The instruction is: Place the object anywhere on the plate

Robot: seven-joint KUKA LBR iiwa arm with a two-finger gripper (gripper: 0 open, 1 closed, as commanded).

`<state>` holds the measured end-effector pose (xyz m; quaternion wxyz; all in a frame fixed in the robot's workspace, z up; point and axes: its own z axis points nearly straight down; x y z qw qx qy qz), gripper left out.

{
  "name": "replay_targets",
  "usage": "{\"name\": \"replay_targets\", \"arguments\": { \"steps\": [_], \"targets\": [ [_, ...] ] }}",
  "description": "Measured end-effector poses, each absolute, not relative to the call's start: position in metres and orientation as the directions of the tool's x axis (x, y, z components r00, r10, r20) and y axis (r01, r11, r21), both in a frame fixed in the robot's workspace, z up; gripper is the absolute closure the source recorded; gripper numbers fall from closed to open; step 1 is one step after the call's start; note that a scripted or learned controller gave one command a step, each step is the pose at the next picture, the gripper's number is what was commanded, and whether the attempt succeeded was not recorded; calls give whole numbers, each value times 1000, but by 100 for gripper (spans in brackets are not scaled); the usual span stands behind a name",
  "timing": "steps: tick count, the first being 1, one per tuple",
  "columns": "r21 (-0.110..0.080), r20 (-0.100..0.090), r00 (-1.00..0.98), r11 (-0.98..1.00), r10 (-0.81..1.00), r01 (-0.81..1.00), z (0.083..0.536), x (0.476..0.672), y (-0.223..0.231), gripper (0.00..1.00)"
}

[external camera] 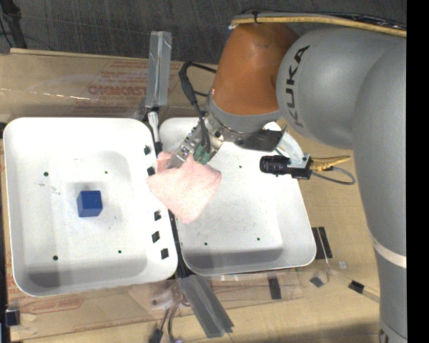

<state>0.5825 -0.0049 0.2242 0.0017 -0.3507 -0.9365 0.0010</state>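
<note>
A pink plate [187,188] hangs tilted over the rim between the two bins, its lower edge reaching toward the left bin. My gripper [191,151] is at the plate's upper edge, and its fingers [182,153] are shut on that edge. A small blue cube [90,203] lies on the floor of the left bin [28,141], well to the left of the gripper and apart from the plate. The arm's orange band and grey wrist hide the top of the right bin.
The right bin [272,220] lies under the arm. A black cable and connector [282,166] hang off the wrist over it. A grey post [157,70] stands behind the divider, and black clips [157,229] line the shared rim.
</note>
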Motion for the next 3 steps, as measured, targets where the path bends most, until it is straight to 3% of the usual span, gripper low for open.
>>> {"name": "replay_targets", "arguments": {
  "steps": [1,2,3],
  "targets": [
    [-2,4,-951,951,308,308,216,553,39,100],
    [-1,3,-1000,1000,-1,-1,226,526,79,100],
    [-1,3,-1000,1000,-1,-1,226,526,79,0]
  ]
}}
